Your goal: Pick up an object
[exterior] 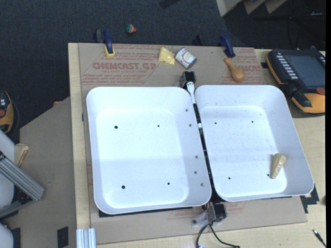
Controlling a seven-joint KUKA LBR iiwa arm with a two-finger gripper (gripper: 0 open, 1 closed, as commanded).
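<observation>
Tan cone-shaped object (277, 165) lies near front right corner of right bin (289, 107). Left bin (98, 138) adjoins it. Backing board (124, 65) reads "CHEMCAST GP". Gripper state: cannot tell.

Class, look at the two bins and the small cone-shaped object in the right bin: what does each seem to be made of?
The bins look like moulded white plastic: smooth, faintly glossy, rounded corners. The cone-shaped object is tan and matte with a faintly ridged surface, possibly plastic or foam; the view leaves it open.
</observation>
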